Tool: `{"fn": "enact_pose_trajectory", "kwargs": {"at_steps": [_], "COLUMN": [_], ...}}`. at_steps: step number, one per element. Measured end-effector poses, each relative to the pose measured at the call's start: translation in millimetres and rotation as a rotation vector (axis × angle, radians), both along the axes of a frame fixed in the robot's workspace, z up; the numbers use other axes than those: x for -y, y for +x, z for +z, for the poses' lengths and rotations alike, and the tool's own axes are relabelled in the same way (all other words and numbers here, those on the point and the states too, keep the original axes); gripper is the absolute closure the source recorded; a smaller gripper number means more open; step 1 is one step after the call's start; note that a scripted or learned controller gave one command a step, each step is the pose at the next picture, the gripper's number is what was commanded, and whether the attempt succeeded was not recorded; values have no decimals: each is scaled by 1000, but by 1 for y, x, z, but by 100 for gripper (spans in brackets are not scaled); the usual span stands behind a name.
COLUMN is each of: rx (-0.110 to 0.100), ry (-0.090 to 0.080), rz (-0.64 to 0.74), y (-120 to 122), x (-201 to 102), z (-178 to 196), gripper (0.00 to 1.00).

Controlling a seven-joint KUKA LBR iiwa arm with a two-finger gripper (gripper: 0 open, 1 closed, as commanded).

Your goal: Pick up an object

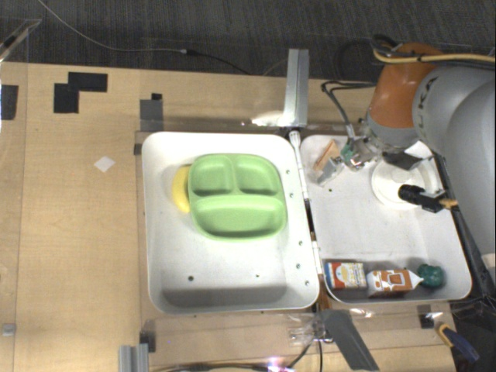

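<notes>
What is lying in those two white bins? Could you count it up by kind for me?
Tray: 1
Yellow thing: 1
Cartons: 2
Green ball: 1
White disc: 1
Total: 6

Pale wooden surface carrying two shallow white bins side by side, inner rims just beside each other: left bin near the middle, right bin toward the right edge. A stepped black patch and a second black patch lie flat near the far-left corner. A small pale square lies nearer the front, apart from both bins.
</notes>
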State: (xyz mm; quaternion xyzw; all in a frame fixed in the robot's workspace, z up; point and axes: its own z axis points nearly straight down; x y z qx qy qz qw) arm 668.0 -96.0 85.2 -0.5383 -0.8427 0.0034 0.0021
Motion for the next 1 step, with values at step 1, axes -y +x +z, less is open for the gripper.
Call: {"fn": "enact_pose_trajectory", "kwargs": {"at_steps": [1], "rx": [2], "ry": [1], "rz": [-30], "y": [0], "x": [-1], "z": [0], "gripper": [0]}}
